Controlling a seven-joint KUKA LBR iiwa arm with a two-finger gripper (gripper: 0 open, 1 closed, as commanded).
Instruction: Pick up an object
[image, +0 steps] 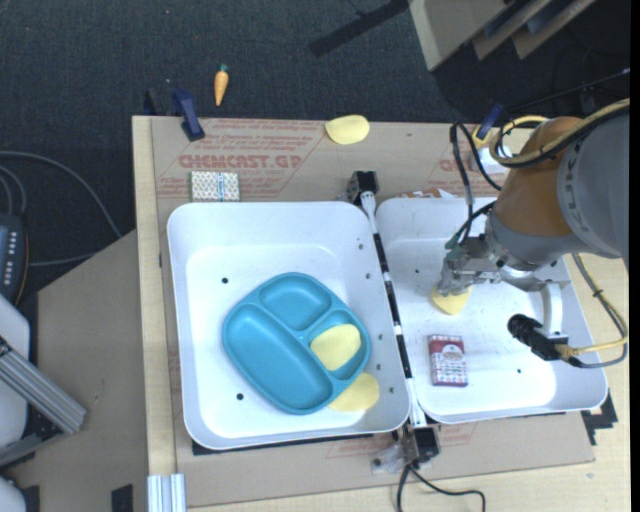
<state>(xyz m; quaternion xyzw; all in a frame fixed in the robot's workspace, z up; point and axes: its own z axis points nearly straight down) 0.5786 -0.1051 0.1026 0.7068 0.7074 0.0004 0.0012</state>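
My gripper (460, 281) is down in the right bin (520, 400), at its left-middle part. Directly under and touching its tip lies a small yellow object (450, 301), partly covered by the gripper. A small red box (447, 360) lies flat in the same bin, a little nearer the front. In the left bin (200, 250) sits a blue divided plate (275, 340) with a yellow piece (337, 345) in one compartment. Another yellow piece (355, 394) lies beside the plate's front right edge.
On the bench behind the bins lie a yellow lump (347, 129), a patterned packet (215, 185) and a blue clip (187, 115). A small carrot (221, 85) lies on the floor beyond. Cables and a black fitting (535, 336) hang by the arm over the right bin.
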